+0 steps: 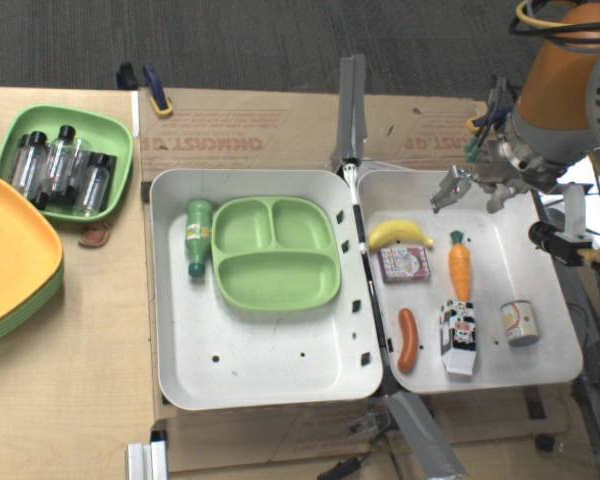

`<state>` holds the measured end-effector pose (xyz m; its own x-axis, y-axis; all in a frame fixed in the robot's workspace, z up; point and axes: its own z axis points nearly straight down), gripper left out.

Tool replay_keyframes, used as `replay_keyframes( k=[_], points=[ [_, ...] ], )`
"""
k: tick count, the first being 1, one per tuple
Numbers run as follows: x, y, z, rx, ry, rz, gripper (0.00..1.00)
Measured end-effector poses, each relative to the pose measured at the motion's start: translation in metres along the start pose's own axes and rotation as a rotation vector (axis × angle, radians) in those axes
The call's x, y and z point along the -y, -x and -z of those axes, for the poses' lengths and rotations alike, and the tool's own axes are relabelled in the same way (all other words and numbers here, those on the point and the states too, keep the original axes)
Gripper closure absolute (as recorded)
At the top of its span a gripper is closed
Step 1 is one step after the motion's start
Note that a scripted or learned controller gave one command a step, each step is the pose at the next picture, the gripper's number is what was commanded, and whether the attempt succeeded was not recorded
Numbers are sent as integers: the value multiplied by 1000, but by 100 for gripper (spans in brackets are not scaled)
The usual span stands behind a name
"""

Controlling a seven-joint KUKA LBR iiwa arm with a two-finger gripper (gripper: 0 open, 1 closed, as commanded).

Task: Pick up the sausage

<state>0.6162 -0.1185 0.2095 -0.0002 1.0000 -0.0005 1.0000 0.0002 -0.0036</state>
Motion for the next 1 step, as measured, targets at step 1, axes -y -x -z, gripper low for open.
replay_keyframes(
  k=[1],
  points=[
    [57, 42, -119, -1, 2, -84, 0]
  ],
)
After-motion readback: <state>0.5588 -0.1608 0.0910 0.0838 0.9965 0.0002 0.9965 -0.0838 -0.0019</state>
